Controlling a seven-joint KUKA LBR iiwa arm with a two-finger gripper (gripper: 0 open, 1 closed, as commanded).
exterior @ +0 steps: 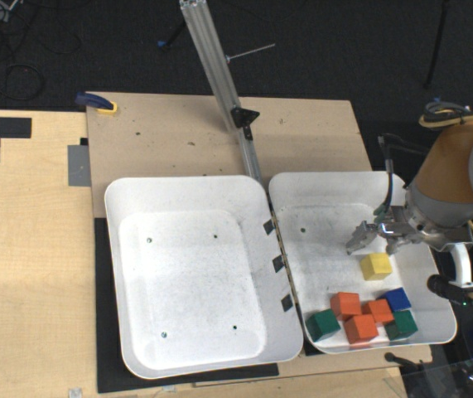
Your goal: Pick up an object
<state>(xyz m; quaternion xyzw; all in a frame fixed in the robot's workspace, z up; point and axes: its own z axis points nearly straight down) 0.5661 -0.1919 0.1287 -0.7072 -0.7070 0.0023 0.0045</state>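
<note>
Yellow cube (376, 265) sits alone on the floor of the right bin (327, 197), toward its right edge, flat and slightly turned. Down at the near right corner, a tight cluster: three orange blocks (360, 313), two green blocks (323, 324) flanking them, and a blue block (398, 298) at the cluster's far right side.

Two white bins of smooth, matt plastic, the left bin (128, 214) and the right bin (319, 193), sit on a pale wooden bench (178, 135) with a dull finish. At 12 o'clock a ribbed metal rail (211, 52) has a soft sheen. Blocks look matt, like the yellow block (376, 265)
</note>
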